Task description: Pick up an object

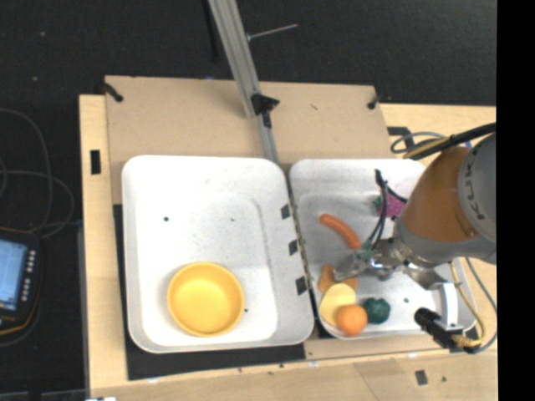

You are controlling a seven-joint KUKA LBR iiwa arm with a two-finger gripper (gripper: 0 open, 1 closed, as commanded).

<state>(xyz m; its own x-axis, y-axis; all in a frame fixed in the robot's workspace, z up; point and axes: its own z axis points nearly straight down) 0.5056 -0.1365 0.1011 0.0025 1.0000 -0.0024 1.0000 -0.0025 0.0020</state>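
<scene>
On the far left edge, off the bench, a dark handheld pendant (15, 278) with a lit screen lies on the black floor, thin cables looping above it. The bench top (209, 115) is flat, pale brown board. On it the left bin (167, 199) is a shallow white tray with rounded corners and a matte, faintly speckled floor. In its near corner stands a yellow bowl (206, 297), round, smooth and plastic-looking, upright with its hollow facing up.

A slim grey metal rail (238, 53) slants down from the top and ends at the seam between the two bins. The right bin (334, 182) is the same white tray, touching the left one along that seam. In it lies an orange carrot-shaped piece (340, 228), long, smooth and slightly curved. Nearer the front edge sit a pale yellow rounded piece (335, 295), an orange ball (352, 319) touching it, and a small dark green lump (378, 310) just beside the ball.

My gripper (355, 266) hangs low in the right bin, between the carrot and the pale yellow piece. My fingers (344, 271) are shiny grey metal, pointing left. I cannot tell how far apart they stand, nor whether anything is between them. Behind them my wrist (439, 211) is a glossy orange band, then grey casing.
</scene>
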